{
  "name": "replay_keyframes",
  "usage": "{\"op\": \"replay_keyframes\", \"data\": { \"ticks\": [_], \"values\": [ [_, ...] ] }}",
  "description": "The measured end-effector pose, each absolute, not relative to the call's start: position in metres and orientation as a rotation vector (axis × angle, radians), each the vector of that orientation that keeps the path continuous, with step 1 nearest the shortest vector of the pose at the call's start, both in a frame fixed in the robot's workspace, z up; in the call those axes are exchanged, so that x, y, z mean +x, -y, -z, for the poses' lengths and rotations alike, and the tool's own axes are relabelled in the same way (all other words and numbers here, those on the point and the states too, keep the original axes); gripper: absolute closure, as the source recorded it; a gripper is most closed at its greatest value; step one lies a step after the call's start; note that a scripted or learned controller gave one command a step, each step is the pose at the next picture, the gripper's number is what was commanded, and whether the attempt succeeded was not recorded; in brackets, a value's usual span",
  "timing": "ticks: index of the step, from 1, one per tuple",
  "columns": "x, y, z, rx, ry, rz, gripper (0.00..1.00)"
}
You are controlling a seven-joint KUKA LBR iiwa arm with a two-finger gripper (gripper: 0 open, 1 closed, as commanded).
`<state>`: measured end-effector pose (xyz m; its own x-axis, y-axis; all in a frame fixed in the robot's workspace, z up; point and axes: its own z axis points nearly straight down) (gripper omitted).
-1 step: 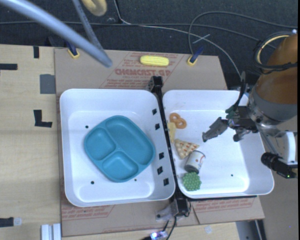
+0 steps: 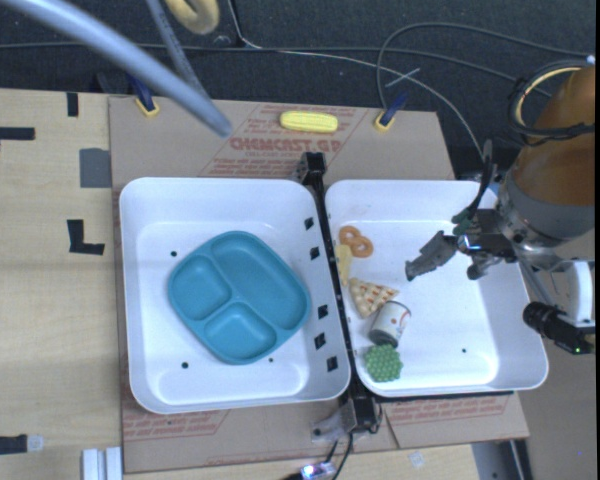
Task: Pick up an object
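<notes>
My gripper [image 2: 448, 265] hangs over the middle of the right bin [image 2: 480, 368], its fingers spread open with nothing between them. Left of it lie several small items: an orange pretzel-like ring [image 2: 355, 240], a thin yellow stick [image 2: 343, 261], a tan waffle-patterned wedge [image 2: 370, 294], a small silver can [image 2: 389, 320] on its side, and a green bumpy ball [image 2: 383, 363]. The nearest fingertip [image 2: 418, 267] stands apart from the can and the wedge, slightly above and to their right.
The left bin [image 2: 140, 268] holds a blue divided plate [image 2: 238, 296]. A yellow corn-like piece [image 2: 308, 121] lies on the cardboard behind the bins. Black clips run along the divider [image 2: 325, 268] between the bins. Cables loop behind the right bin.
</notes>
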<state>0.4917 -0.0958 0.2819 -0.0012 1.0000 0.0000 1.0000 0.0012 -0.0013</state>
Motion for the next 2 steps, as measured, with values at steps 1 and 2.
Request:
{"op": "replay_keyframes", "data": {
  "ticks": [1, 2],
  "values": [
    [0.489, 0.105, -0.234, -2.220, 2.219, -0.005, 0.00],
    [0.484, 0.103, -0.169, -2.216, 2.217, -0.008, 0.00]
  ]
}}
